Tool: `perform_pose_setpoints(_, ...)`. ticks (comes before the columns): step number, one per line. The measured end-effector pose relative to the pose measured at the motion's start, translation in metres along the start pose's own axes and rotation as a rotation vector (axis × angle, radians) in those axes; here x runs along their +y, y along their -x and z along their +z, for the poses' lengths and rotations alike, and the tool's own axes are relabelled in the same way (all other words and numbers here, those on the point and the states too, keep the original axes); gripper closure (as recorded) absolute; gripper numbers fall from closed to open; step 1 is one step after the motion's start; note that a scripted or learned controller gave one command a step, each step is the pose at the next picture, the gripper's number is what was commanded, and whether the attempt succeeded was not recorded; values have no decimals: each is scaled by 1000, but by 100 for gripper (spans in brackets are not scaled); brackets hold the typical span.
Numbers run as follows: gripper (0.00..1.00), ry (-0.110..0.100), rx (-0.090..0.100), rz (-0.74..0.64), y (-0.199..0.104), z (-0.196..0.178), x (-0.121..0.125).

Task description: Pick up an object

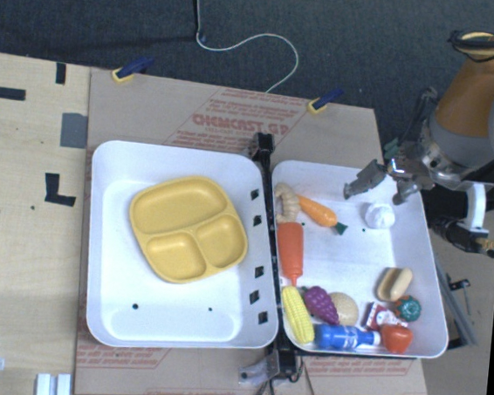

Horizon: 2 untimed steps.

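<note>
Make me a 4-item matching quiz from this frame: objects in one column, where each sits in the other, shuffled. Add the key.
Objects:
1. yellow divided plate
2. carrot
3. corn cob
4. small white object

Places:
A. front edge of the right bin, beside the purple grapes
B. right bin, just below the pincer
C. middle of the left bin
D. back of the right bin, near the divider

Pairs: 1-C, 2-D, 3-A, 4-B
</note>
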<state>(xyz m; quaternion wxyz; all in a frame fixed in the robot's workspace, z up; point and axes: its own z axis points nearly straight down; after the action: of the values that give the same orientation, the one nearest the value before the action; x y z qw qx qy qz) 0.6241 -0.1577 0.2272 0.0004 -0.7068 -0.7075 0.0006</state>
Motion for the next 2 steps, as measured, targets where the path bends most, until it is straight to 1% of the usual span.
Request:
perform_pose_setpoints(1, 0, 18, -4, 0, -5, -208, -82)
perform_pose_setpoints(2, 100, 2, -2, -1, -6, -207, -80)
